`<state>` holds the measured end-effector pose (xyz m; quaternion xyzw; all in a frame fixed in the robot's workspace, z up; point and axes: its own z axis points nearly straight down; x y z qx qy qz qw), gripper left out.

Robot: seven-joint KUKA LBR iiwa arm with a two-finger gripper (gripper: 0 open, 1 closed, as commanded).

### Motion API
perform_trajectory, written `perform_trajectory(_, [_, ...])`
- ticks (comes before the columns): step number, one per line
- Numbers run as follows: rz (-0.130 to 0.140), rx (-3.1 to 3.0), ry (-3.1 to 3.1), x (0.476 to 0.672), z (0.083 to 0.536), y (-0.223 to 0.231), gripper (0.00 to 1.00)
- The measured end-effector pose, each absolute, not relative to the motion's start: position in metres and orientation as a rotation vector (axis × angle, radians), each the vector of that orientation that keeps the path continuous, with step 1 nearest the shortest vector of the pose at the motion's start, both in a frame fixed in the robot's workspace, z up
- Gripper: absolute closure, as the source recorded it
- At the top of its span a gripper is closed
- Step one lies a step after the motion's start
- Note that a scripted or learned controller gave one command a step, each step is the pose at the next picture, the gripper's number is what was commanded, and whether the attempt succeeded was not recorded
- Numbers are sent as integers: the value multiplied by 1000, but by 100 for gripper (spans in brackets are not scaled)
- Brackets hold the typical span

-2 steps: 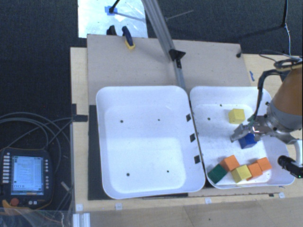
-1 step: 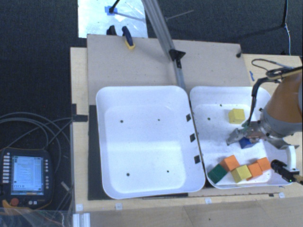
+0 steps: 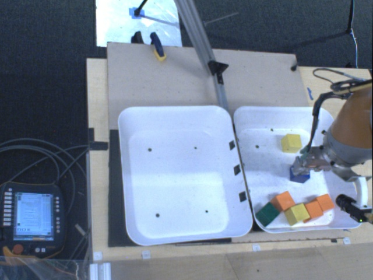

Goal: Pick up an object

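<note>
- Camera view: the arm (image 3: 355, 127) reaches into the right bin (image 3: 256, 124), its pincer (image 3: 303, 169) low over a blue block (image 3: 300, 178); whether the pincer is spread or pressed together cannot be told.
- A yellow block (image 3: 291, 143) lies near, apart from it.
- Orange (image 3: 284, 200), green (image 3: 267, 214) and other blocks cluster at the bin's near edge.
- Risk: an off-centre grip on so small a block may nudge it aside or let it slip when lifted.
</note>
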<state>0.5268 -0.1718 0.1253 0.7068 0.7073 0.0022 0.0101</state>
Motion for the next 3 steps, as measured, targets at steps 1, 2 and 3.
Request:
perform_trajectory(1, [6,2211,2221,526,189,-170,100])
perform_trajectory(2, [3,2214,2223,527,208,-170,100])
perform_trajectory(3, [4,2212,2232,519,207,-122,100])
